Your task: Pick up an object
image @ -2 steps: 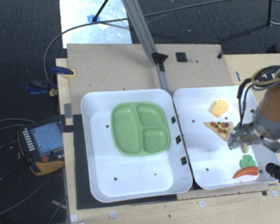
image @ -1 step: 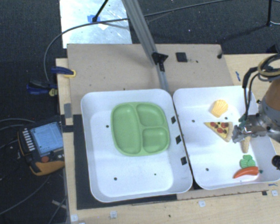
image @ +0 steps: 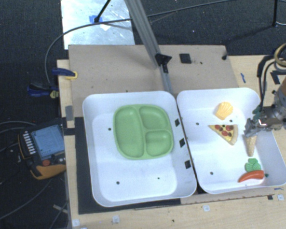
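The right bin (image: 271,149) holds several toy foods. A yellow ridged piece (image: 223,110) lies at the back, with a pizza slice (image: 226,132) just in front of it. A tan cone (image: 250,144) lies near the right wall, and an orange carrot with green leaves (image: 252,172) sits at the front right. My gripper (image: 254,127) comes in from the right and hangs directly over the cone's upper end, just right of the pizza slice. The gripper hides the top of the cone.
A green divided plate (image: 143,131) rests in the left bin (image: 103,181). A grey pole (image: 147,34) slants across the back of the bench. Cables and a blue device (image: 47,141) lie off the bench to the left.
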